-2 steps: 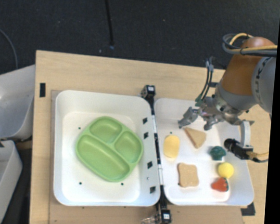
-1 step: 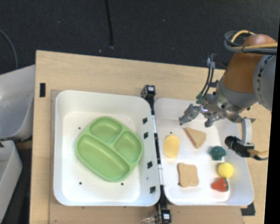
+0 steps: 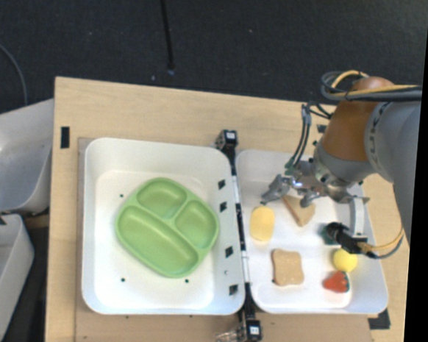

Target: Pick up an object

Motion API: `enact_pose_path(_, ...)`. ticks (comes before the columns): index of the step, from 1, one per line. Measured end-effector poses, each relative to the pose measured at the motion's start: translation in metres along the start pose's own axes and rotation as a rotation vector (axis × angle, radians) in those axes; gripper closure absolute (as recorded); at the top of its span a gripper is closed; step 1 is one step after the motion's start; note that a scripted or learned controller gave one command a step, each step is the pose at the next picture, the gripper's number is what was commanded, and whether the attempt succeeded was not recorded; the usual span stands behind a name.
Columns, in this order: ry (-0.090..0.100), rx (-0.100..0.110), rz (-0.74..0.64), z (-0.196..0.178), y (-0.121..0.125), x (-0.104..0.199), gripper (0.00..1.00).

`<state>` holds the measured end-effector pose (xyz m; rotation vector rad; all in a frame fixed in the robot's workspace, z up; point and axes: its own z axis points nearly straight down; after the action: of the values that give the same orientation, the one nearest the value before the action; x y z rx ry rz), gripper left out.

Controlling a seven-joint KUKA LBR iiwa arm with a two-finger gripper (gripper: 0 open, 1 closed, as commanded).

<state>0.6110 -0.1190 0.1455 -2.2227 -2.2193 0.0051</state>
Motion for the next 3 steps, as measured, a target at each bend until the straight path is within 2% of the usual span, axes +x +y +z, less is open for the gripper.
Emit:
enact_pose_path(1, -0.005, -0.012, 0.002, 0.041, 0.003, -0.003, 0.00)
enact_pose_path(2, -0.004, -0.017, 0.006, 0.028, 0.004, -0.004, 1.00)
enact_pose_path(3, 0.001, -0.008, -0.005, -0.017, 0.009, -0.002, 1.00)
